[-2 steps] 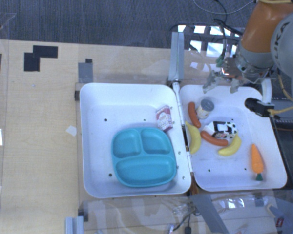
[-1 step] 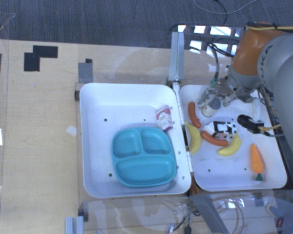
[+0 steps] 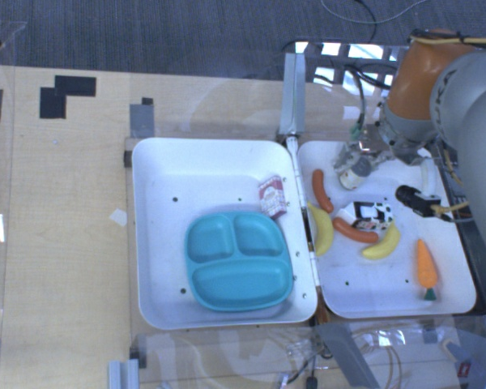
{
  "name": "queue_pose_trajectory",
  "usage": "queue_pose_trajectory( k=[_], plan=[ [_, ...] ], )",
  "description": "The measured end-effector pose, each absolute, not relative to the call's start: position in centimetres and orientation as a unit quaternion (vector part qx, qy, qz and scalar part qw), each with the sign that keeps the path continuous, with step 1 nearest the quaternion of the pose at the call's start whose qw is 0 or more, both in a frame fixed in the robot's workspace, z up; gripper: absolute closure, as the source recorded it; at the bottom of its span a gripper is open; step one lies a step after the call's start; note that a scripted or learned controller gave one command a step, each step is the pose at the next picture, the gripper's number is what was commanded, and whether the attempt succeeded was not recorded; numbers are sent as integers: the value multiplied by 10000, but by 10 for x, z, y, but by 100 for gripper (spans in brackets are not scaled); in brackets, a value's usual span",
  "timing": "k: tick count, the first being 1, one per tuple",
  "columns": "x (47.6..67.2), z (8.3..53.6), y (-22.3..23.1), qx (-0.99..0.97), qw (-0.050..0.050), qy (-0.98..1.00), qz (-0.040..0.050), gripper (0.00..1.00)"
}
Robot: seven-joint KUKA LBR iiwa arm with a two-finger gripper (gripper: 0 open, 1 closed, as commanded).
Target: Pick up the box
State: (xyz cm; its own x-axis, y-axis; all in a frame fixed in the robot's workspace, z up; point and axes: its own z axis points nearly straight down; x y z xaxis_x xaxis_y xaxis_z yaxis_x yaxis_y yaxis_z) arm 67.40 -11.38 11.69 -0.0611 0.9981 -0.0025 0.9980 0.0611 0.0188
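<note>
Glossy white plastic surrounds me: I hang low over the right-hand shallow white bin, near its far edge, my grey metal gripper pointing down. Whether it is open or shut I cannot tell. The small black-and-white printed box lies near me in the same bin, touching a red sausage and a curved yellow banana. An orange carrot lies apart. In the left white bin, a smooth teal compartment plate sits beside a crinkled red-and-white packet.
</note>
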Motion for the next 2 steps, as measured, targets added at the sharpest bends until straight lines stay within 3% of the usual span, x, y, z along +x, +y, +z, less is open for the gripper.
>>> queue_pose_trajectory(
  k=[1,2],
  plan=[
    [601,180,-138,7984,14,6021,16,100],
    [603,191,-137,7974,28,6035,34,100]
  ],
)
